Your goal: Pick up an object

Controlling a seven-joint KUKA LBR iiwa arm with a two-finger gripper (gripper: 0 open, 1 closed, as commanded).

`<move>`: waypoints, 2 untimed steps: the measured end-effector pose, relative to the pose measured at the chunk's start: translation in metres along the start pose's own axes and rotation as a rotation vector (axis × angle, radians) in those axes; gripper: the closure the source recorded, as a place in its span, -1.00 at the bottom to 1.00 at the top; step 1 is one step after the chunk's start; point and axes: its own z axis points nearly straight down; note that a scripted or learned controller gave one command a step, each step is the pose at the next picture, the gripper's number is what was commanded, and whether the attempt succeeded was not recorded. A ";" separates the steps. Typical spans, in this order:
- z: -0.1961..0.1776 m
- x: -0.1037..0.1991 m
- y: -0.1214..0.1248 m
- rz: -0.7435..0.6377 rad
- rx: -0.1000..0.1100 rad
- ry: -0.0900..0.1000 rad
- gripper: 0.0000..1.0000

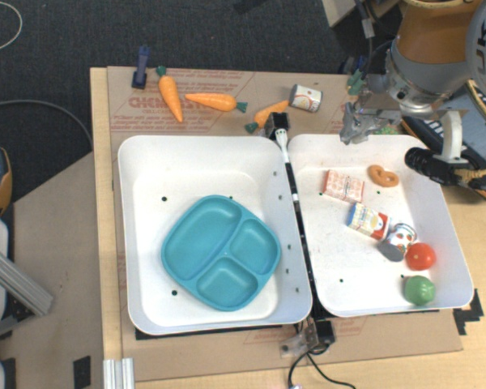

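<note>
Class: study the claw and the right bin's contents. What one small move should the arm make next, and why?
Probably shift the claw from the right bin's far rim toward the pretzel, then lower. It hangs above the rim, and the pretzel is the nearest item with space around it.

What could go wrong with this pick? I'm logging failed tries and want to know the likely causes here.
1. The gripper sits at the right white bin's far rim, apart from every item; closing there would likely grab nothing.
2. The red tomato, green round fruit and small round tin crowd together, so fingers may knock neighbours.
3. The brown pretzel lies flat and may slip.
</note>
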 end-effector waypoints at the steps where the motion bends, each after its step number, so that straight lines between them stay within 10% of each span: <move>1: -0.213 -0.009 0.021 0.008 -0.012 -0.003 1.00; 2: -0.234 -0.088 -0.008 0.018 0.002 -0.006 1.00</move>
